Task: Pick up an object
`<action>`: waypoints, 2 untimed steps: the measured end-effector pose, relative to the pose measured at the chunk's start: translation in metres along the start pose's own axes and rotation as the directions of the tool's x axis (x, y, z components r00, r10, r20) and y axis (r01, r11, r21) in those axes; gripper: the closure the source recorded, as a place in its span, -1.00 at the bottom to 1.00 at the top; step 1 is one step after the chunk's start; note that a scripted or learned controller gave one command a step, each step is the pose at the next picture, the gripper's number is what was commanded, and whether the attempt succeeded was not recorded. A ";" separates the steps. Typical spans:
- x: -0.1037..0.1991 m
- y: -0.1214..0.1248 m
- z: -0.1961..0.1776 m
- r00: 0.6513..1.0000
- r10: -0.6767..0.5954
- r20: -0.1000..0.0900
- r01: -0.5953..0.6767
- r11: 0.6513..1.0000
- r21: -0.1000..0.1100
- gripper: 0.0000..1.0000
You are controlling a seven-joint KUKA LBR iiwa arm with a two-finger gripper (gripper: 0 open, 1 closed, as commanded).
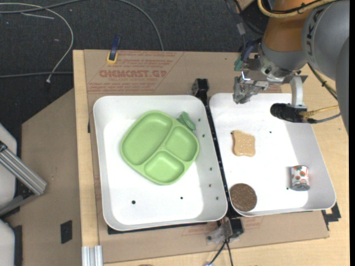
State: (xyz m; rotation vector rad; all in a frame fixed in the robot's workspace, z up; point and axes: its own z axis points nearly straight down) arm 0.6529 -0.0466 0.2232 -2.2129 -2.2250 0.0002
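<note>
The pincer [242, 96] hangs at the right white bin's [277, 204] eleven o'clock corner; its grip I can't tell.

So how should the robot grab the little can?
The can lies on its side near the right bin's right edge. Probably best to come straight down from above and pinch across its round body, mid-length, fingers on the curved sides. The bare floor around it leaves room.
</note>
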 end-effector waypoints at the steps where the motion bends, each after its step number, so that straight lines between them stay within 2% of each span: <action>1: 0.058 -0.015 -0.010 1.000 -0.001 -0.001 0.001 1.000 0.000 1.00; 2: 0.100 -0.026 -0.006 1.000 0.001 0.000 -0.001 1.000 0.001 1.00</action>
